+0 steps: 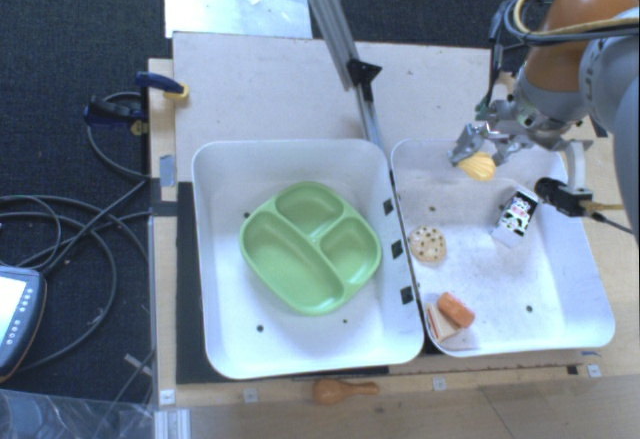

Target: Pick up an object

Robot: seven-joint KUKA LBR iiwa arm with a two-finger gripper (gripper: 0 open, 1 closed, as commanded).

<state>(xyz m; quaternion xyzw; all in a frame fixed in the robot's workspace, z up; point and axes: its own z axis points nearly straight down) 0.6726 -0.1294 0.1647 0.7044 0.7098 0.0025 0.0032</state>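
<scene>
Yellow lemon-like piece [478, 166] sits just under my gripper [483, 146], at right bin's [590, 267] far edge, long axis crosswise; fingers spread around it, grasp not confirmed.

A pale bench [270, 87] carries two shallow white bins side by side: the left bin [215, 257] reaches its near edge, and the right bin [590, 297] sits toward its near right corner. A blue and yellow clamp [150, 87] grips the left edge toward the far corner. A small wooden piece [345, 390] lies on the near edge, just in front of the left bin.
</scene>
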